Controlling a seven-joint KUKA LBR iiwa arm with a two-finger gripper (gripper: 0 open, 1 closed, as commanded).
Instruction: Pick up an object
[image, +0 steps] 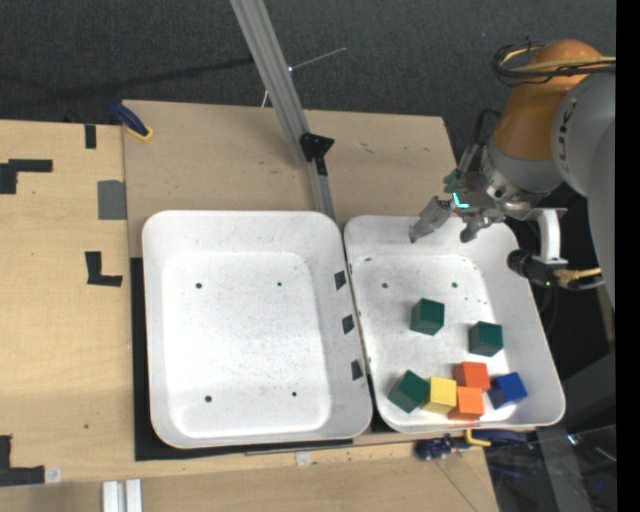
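Observation:
My gripper (442, 226) hangs over the far rim of the right bin (392, 236), fingers spread open with nothing between them. Below it in that bin lie several small blocks. A dark green cube (427, 316) sits alone near the middle, and another green cube (486, 338) lies to its right. Along the near edge cluster a green block (408, 390), a yellow block (442, 392), two orange blocks (470, 385) and a blue block (508, 388). The gripper is well above and beyond all of them.
The left bin (160, 240) stands beside the right one on the wooden bench. A slanted metal pole (283, 85) runs down to the gap between the bins. A blue-and-yellow clamp (130, 120) lies at the far left.

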